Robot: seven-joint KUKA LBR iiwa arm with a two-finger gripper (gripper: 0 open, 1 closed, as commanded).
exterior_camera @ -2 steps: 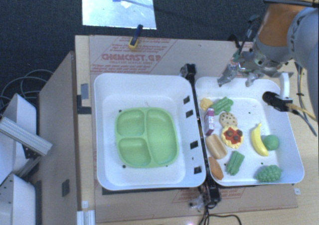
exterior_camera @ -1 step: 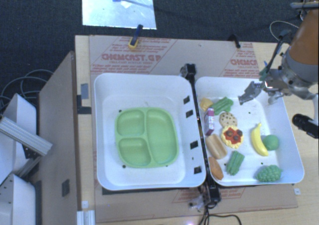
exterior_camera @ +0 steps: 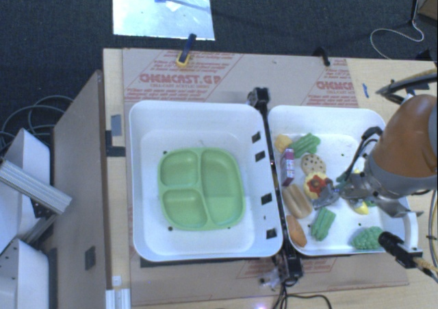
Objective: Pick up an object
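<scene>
Two white bins side by side on bench. Left bin (exterior_camera: pixel 147 164) w/ green divided plate (exterior_camera: pixel 201 188) in middle. Right bin (exterior_camera: pixel 342 119) w/ toy food: yellow piece (exterior_camera: pixel 282 142) and green pepper (exterior_camera: pixel 306 143) at far left corner, purple-capped bottle (exterior_camera: pixel 289 166) below them, cookie (exterior_camera: pixel 313 162) beside it, red-yellow item (exterior_camera: pixel 317 183) in middle, hot dog (exterior_camera: pixel 298 199) nr divider, orange bread roll (exterior_camera: pixel 296 230) at near left corner, green pickle (exterior_camera: pixel 322 223) beside roll, broccoli (exterior_camera: pixel 367 238) at near right, small yellow bit (exterior_camera: pixel 362 209) under arm. Arm in from right, low over right bin, gripper (exterior_camera: pixel 330 194) just beside red-yellow item, maybe touching. Fingers: can't tell if apart or together, too blurred. Nothing seen between them.
</scene>
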